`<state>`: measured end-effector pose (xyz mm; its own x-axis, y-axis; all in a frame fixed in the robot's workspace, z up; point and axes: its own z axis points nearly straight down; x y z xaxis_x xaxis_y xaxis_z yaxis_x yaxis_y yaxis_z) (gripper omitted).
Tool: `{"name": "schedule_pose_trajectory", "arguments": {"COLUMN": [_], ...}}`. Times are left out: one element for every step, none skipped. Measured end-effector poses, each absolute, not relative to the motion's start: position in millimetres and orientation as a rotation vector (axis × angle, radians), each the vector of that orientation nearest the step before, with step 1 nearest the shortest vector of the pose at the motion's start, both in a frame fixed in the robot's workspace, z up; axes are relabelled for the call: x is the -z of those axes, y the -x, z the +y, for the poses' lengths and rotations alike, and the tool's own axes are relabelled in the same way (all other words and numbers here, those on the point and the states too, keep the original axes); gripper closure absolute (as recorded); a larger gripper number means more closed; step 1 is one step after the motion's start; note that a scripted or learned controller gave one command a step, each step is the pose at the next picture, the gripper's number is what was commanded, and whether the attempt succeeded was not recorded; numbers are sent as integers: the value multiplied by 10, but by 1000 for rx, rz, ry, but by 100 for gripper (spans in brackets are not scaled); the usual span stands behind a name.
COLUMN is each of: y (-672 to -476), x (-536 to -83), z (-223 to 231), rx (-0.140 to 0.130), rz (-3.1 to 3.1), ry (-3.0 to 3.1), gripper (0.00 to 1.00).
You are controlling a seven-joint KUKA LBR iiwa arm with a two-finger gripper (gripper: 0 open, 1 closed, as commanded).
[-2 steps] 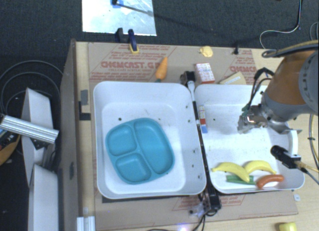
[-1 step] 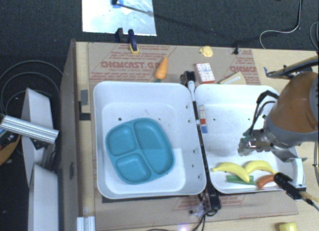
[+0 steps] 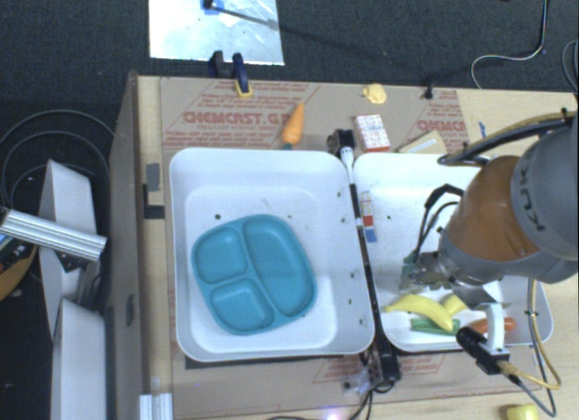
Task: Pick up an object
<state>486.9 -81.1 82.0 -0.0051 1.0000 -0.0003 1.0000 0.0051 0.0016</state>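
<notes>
Lower right, our arm (image 3: 507, 219) hangs over the banana (image 3: 418, 305); whether the claw has anything, we cannot tell.

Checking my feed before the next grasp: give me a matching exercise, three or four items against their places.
Things:
1. blue divided plate
2. banana
3. orange carrot
4. small red-and-white box

Places:
A. bench, behind the right bin
B. left bin
C. right bin, near front edge
D. bench, behind the left bin

Pairs: 1-B, 2-C, 3-D, 4-A
</notes>
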Motion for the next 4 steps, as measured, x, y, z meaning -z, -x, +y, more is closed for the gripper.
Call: {"name": "schedule_pose_trajectory", "arguments": {"y": [-4939,-6514,-6320,-5743], "x": [-1901,-1860,-1842,-2113], "z": [158,420,666,-315], "rx": [-19,-17,-1,4], "rz": [2236,2225,2229,2209], "ry": [-2200,-2202,-2214,-2229], "gripper": [100,100,100,100]}}
